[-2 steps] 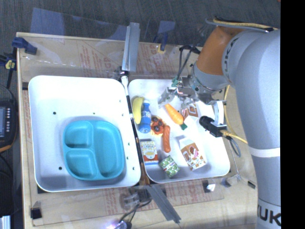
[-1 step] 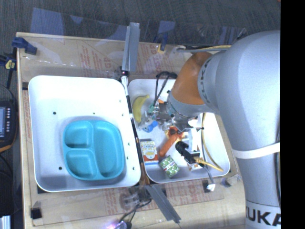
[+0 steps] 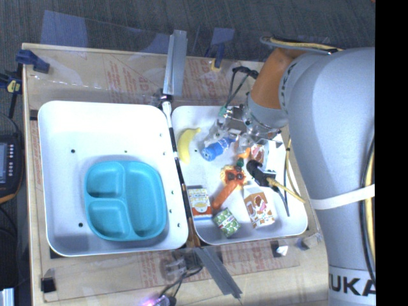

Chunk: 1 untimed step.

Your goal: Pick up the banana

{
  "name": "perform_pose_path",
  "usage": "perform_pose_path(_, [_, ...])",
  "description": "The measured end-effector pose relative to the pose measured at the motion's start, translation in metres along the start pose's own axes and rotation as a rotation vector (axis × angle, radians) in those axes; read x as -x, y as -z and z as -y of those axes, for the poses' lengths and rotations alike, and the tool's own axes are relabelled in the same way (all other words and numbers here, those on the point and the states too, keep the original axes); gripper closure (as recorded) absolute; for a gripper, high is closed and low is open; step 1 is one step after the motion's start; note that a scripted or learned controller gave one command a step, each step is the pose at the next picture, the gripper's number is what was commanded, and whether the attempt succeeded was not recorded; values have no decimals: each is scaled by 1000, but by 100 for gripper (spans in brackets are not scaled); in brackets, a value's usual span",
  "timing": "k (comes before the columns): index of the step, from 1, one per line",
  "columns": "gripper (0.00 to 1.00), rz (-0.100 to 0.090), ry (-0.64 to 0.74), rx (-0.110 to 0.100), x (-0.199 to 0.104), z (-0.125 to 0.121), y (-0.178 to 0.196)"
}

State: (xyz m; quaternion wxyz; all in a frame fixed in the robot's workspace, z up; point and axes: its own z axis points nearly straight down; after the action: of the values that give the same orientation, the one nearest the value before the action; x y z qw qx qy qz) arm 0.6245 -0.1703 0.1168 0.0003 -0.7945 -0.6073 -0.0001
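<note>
The yellow banana (image 3: 185, 143) lies at the left wall of the right bin (image 3: 293, 229), near its back corner. My gripper (image 3: 226, 126) hangs over the back of that bin, a short way to the right of the banana and just above a small blue bottle (image 3: 215, 148). Nothing shows between the gripper and the banana, and the two are apart. The arm's grey body and orange band cover the bin's right side.
An orange carrot-shaped toy (image 3: 227, 185), a small printed box (image 3: 198, 201), a green cube (image 3: 225, 222) and a white printed cup (image 3: 258, 210) lie in the front half of the right bin. The left bin (image 3: 64, 126) holds a blue divided tray (image 3: 125, 199).
</note>
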Motion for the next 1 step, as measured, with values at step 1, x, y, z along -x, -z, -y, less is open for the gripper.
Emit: perform_pose_path(1, [0, 5, -79, 3, -43, 25, -23])
